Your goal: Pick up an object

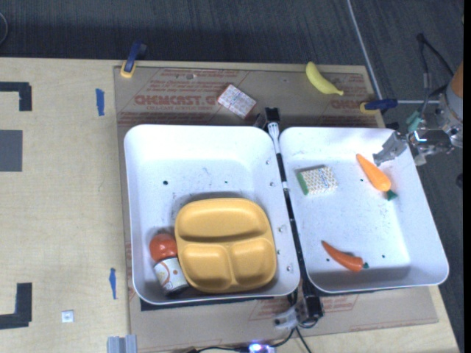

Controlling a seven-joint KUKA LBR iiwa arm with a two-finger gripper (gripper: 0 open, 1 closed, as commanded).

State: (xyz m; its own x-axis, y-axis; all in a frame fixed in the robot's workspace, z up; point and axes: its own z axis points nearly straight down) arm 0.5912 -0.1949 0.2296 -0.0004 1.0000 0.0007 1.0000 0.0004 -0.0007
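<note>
My gripper [403, 157] hangs over the far right rim of the right bin [412, 271], open, with nothing between its fingers. An orange carrot [374, 173] lies just left of and below it, apart from the fingertips. Also in the right bin are a green-speckled white block [317, 180] near the left wall and an orange pepper [343, 256] toward the front. The left bin [147, 153] holds a yellow divided tray [224, 243], a red-orange ball [163, 245] and a small white can [170, 273] tucked at the tray's left.
A yellow banana [322, 79] and a patterned card [236, 101] lie on the board behind the bins. Blue clamps [133, 57] [379, 105] grip the board's back edge. A thin rod [360, 35] slants across the upper right.
</note>
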